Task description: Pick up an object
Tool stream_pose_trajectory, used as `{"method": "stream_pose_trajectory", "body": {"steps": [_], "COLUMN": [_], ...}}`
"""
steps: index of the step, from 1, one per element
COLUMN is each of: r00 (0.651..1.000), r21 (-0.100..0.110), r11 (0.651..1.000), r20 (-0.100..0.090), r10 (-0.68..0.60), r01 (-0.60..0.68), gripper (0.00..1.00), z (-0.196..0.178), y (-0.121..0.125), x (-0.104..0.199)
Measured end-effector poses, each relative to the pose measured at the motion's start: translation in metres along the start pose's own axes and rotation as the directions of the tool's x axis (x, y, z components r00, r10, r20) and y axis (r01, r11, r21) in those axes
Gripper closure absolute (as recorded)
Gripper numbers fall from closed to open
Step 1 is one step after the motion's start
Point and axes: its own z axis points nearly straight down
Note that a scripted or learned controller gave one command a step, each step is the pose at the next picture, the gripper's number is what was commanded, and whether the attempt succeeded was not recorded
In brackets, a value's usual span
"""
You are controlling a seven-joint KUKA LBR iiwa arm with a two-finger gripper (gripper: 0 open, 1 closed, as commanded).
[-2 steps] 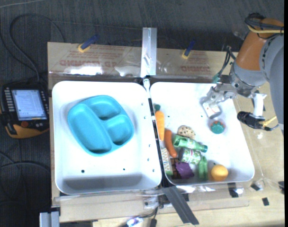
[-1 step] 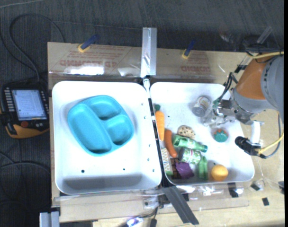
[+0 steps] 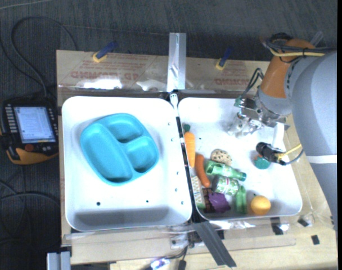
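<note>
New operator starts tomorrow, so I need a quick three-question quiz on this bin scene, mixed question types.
1. True or false: the blue tray lies in the right bin.
2. Which lies nearest the right bin's front right corner? A) carrot B) orange fruit C) green bottle
3. Fill in: the gripper is over the ____ bin.

Key: 1 false, it lies in the left bin; 2 B; 3 right.
</note>
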Motion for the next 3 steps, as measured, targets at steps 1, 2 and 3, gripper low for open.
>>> {"method": "stream_pose_trajectory", "body": {"steps": [1, 2, 3], "r00": [0.998, 0.998, 0.991], "r21": [0.025, 0.029, -0.005], "r11": [0.998, 0.998, 0.991], "r20": [-0.014, -0.008, -0.007], "r10": [0.062, 0.058, 0.135], "r01": [-0.062, -0.058, -0.135], "gripper": [0.00, 1.00, 1.00], "z": [0.001, -0.006, -0.092], "y": [0.012, 0.011, 0.026], "x": [-0.014, -0.013, -0.035]}}
